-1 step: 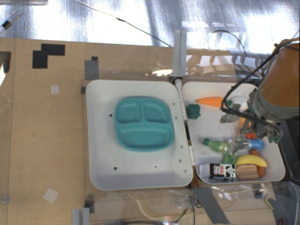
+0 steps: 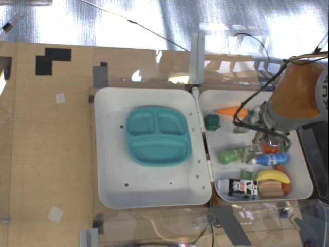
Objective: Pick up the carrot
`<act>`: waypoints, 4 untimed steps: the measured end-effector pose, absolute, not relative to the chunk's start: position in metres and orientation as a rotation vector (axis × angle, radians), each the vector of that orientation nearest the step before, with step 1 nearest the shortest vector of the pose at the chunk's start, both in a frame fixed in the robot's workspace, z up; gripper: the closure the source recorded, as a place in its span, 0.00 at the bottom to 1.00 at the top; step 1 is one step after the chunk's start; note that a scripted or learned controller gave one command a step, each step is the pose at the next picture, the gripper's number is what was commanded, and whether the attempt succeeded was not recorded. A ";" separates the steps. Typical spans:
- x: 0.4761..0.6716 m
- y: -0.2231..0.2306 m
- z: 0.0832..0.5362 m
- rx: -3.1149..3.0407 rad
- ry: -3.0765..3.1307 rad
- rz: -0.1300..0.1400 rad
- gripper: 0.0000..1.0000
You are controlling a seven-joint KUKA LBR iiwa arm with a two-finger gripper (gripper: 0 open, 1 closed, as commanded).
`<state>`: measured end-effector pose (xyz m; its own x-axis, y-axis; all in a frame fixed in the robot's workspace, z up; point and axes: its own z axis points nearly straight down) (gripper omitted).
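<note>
The carrot (image 2: pixel 231 110) lies near the back wall of the right bin (image 2: pixel 303 192), pointing left, its right end running under the arm's cables. Just left of it sits a dark green toy (image 2: pixel 212 121). Nearer the front lie a light green item (image 2: pixel 229 155), a blue bottle (image 2: pixel 268 160), a banana (image 2: pixel 273 176), a wooden block (image 2: pixel 270 189) and a small black-and-white carton (image 2: pixel 237 187). The left bin (image 2: pixel 110 138) holds a teal divided plate (image 2: pixel 158 135). The arm (image 2: pixel 298 94) reaches in from the right, its orange band above the wrist, and the gripper (image 2: pixel 261 147) hangs over the bin's middle, close to the blue bottle and apart from the carrot. Whether its fingers are apart or together cannot be told; the wrist hides them.
</note>
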<state>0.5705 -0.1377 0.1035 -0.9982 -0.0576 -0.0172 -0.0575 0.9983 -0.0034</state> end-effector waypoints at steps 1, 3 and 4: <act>0.623 -0.207 0.088 -0.120 3.127 -0.005 0.00; 0.627 -0.205 0.102 -0.131 3.115 -0.009 0.00; 0.643 -0.206 0.088 -0.122 3.135 -0.003 0.00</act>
